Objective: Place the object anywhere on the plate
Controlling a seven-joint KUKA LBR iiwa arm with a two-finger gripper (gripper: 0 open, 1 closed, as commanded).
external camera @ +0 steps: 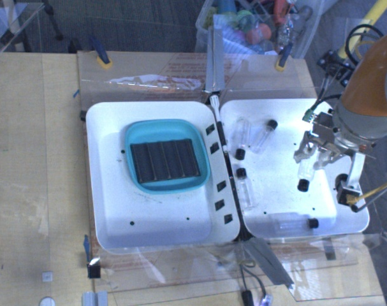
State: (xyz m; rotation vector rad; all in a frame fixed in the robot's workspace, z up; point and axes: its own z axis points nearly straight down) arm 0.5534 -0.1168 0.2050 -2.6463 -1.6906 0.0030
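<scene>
Gripper [310, 158] fingers closed on clear vial [305, 172], seemingly lifted above right bin [289, 110]

Camera spot: just one fixed cam, mounted up above the counter [34, 171].
Facing: looks down at a slant, so the far edge sits at the top.
Coverage: both white bins side by side, left bin [107, 190] and right bin [282, 196], all in frame.
Closeness: mid-range, the bins take up most of the middle.
Arm side: arm [372, 88] comes in from the right edge.
</scene>
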